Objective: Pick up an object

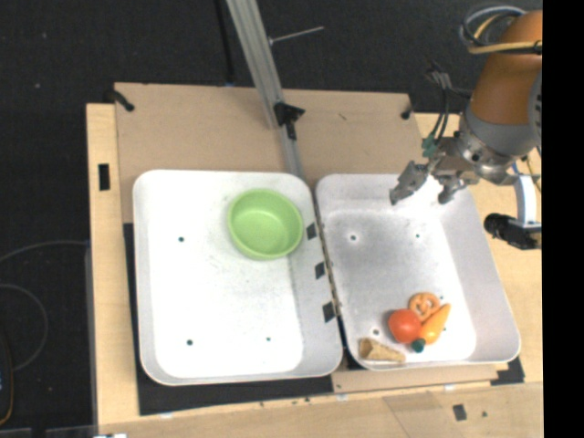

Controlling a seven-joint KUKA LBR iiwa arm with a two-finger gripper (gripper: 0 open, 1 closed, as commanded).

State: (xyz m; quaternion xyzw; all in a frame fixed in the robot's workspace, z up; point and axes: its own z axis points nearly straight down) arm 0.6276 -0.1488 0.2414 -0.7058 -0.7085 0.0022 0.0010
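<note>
My gripper (425, 190) hangs over the far edge of the right bin (401, 245), its two fingers spread apart with nothing between them. In the near right corner of that bin lies a cluster of small items: a red tomato-like ball (403, 325), an orange piece with a face (422, 304), an orange carrot-like piece (435, 322) and a tan wedge (380, 351). The gripper is well away from them, toward the bin's far side. A green bowl (265, 224) sits upright in the left bin (182, 290), near its far right corner.
A grey metal pole (260, 62) slants from the top of the view down to the gap between the bins. Both bins rest on a tan board (210, 126) with black floor around it. Cables (525, 217) hang beside the arm at the right.
</note>
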